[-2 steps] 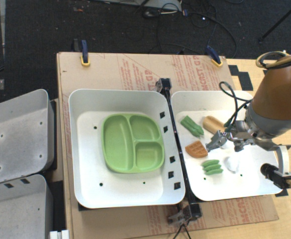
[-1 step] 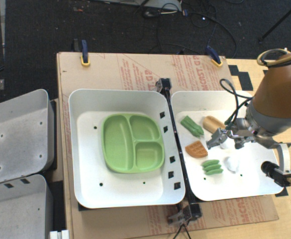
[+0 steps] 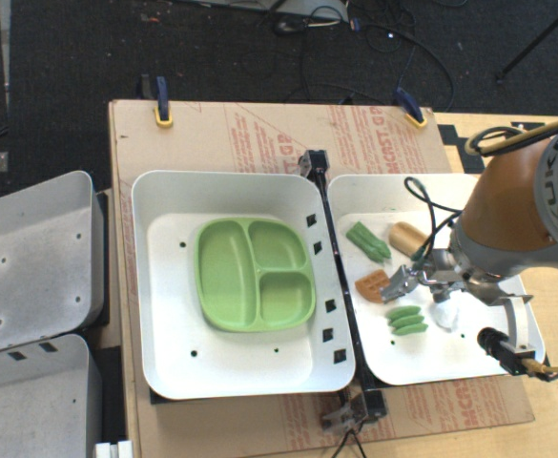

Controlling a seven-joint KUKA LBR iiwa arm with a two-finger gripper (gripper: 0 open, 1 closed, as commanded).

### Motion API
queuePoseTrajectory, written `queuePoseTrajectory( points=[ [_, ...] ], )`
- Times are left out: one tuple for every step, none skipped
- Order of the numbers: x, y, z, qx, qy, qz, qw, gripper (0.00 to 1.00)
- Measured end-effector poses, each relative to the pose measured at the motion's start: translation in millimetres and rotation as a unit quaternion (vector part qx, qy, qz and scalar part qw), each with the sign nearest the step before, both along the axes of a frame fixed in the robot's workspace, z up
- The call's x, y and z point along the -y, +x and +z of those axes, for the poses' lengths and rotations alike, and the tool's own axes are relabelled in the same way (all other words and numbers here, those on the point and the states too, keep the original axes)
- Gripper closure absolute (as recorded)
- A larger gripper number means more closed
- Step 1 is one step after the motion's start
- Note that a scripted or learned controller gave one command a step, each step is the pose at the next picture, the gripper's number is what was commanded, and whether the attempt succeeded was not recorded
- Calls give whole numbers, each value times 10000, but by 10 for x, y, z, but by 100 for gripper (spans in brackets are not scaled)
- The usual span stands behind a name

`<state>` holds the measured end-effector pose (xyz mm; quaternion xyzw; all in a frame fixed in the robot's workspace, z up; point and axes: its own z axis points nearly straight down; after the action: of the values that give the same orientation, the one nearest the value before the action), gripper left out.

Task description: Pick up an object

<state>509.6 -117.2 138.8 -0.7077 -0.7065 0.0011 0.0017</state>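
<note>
tool (image 3: 400,284) hangs in right bin (image 3: 507,365), grip state unclear; it should centre over brown piece (image 3: 372,283) before closing.

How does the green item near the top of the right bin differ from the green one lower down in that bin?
The upper green item is one longish piece lying on a slant; the lower green item looks like two short pods side by side, lying nearly level. The upper one is a duller green, the lower one brighter. The upper lies beside a tan piece; the lower sits just below the tool. Both rest on the right bin floor.

Green divided plate (image 3: 256,275) in left bin (image 3: 155,256)
</note>
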Motion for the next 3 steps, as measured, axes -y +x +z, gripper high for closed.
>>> queuePoseTrajectory(
  points=[
    [-5, -2, -486, 8, -1, 0, 10000, 0],
    [-3, 0, -370, 17, -2, -11, 10000, 100],
    [19, -29, 246, 35, -8, 16, 10000, 100]
  ],
)
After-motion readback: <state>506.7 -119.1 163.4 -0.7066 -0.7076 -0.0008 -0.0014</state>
